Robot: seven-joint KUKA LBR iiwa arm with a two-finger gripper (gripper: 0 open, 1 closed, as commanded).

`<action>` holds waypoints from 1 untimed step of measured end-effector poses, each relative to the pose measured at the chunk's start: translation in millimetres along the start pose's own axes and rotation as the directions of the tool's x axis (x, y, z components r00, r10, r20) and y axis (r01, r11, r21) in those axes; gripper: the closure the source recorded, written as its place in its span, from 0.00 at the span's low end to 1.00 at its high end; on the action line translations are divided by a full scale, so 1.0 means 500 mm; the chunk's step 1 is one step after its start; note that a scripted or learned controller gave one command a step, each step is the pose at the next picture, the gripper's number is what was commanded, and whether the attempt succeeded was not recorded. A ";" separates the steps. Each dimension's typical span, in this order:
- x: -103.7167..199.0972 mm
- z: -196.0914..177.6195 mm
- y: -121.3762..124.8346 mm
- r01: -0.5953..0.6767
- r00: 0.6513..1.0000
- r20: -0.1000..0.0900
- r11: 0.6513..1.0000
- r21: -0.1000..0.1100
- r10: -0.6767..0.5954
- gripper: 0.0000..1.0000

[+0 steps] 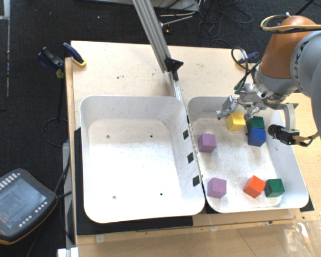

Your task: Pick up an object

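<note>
**Crowded cubes under my claw**

Nearest, an orange cube (253,186) and a green cube (274,187) sit matte and hard-edged, well clear. Farther, my claw (239,109) hovers spread, holding nothing, above the yellow cube (236,122). Just beside that, green block (255,123) and blue block (257,136) could snag a finger.

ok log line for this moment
arm: over right bin | pincer: above yellow cube | held: nothing seen | blocks: all in right bin

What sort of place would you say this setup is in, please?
Most likely a robotics lab: a KUKA arm works over two white bins of coloured blocks, a teach pendant lies on the dark floor, and loose cables trail behind the bench.
</note>
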State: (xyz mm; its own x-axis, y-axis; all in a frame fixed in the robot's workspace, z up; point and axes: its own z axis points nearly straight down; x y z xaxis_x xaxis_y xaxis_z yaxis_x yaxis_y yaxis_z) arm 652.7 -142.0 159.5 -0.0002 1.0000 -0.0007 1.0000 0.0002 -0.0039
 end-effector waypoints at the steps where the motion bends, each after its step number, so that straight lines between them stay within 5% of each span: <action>1: 0.006 0.077 0.007 0.002 1.000 0.007 1.000 -0.011 -0.002 0.00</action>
State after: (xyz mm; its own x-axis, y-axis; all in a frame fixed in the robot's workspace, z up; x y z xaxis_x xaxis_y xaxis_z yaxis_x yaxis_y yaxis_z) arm 656.1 -139.2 120.9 -0.0023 1.0000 -0.0075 1.0000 0.0023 0.0074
